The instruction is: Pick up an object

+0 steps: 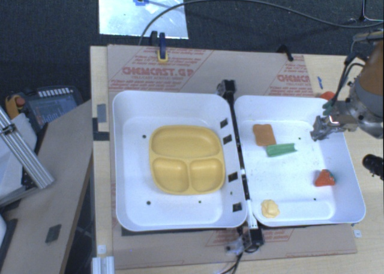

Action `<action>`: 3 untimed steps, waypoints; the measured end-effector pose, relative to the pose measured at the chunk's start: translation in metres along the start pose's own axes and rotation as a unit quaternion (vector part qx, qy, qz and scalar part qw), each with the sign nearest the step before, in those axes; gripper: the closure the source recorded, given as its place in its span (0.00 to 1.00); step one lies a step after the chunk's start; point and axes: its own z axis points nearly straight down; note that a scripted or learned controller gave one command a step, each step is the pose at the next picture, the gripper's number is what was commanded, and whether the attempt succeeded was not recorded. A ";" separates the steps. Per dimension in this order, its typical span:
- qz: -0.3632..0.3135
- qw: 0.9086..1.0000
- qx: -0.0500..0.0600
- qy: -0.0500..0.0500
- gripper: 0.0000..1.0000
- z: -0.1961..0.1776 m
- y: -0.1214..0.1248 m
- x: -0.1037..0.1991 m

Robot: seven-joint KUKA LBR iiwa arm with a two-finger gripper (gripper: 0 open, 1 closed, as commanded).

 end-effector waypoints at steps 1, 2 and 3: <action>0.000 1.000 0.001 0.000 1.00 0.013 0.014 0.046; -0.001 1.000 0.002 0.001 1.00 0.020 0.022 0.093; -0.002 1.000 0.001 0.001 1.00 0.032 0.042 0.143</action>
